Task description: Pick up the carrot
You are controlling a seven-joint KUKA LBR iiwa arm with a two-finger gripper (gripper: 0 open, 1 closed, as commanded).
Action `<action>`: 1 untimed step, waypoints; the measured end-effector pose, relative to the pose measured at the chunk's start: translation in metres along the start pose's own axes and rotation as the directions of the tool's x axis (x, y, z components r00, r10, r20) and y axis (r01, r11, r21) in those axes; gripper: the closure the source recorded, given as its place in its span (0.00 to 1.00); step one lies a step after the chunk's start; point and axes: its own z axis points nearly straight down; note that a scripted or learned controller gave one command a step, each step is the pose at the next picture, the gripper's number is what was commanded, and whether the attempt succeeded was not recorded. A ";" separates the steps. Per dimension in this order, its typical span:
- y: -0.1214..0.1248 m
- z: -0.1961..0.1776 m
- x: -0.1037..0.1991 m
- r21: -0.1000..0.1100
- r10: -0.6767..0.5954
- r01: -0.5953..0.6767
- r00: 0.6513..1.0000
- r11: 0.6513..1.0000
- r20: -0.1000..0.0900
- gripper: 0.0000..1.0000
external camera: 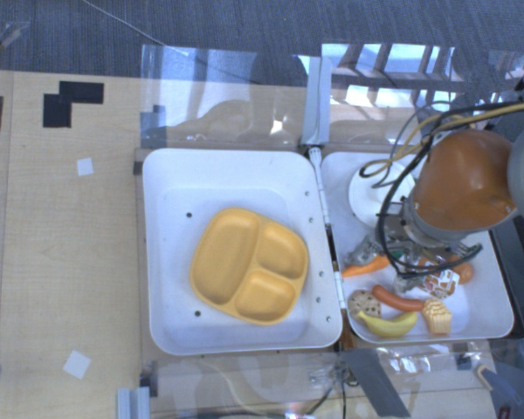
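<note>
The carrot [365, 268] is a slim orange piece lying in the right bin [498, 317], close to its left wall. Its right end runs under the gripper [400, 264], which hangs low over the bin's middle beneath the arm's big orange band [463, 182]. The gripper's grey parts sit right at the carrot, touching or almost touching it. The arm hides much of the gripper and the bin's centre.
Near the carrot lie a red sausage [400, 300], a yellow banana [388, 324], a brown cookie [363, 303], a yellow wedge [437, 315] and a white-and-red piece [443, 284]. A white plate [367, 197] sits further back. The left bin [166, 234] holds a yellow divided tray [249, 264].
</note>
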 end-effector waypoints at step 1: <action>0.008 0.000 0.010 0.000 0.002 -0.002 1.000 1.000 0.001 0.00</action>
